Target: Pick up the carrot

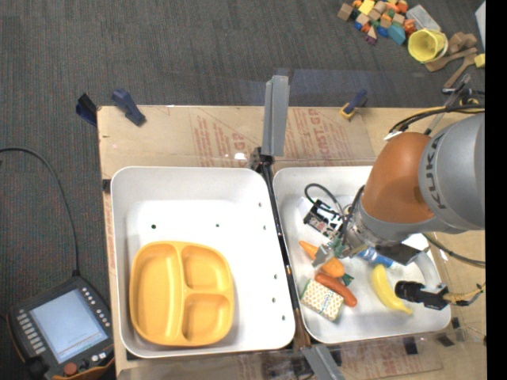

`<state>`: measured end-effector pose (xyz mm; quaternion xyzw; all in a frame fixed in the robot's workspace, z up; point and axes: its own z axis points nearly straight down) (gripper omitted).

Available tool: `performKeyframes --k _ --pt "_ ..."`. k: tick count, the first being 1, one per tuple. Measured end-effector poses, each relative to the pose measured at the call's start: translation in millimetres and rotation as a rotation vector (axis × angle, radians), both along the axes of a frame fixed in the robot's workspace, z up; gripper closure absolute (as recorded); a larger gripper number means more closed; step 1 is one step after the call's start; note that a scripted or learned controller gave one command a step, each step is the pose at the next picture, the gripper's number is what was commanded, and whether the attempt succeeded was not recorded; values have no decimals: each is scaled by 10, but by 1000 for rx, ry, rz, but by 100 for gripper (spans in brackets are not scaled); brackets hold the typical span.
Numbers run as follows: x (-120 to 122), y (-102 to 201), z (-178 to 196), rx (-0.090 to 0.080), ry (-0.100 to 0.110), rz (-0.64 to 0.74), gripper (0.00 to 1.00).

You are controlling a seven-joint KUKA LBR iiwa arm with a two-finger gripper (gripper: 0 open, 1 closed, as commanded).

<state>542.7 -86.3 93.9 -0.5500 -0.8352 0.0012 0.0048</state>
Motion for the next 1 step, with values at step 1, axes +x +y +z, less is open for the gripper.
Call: performKeyframes --k 1 --pt "522 210 922 -7 -4 -514 100"
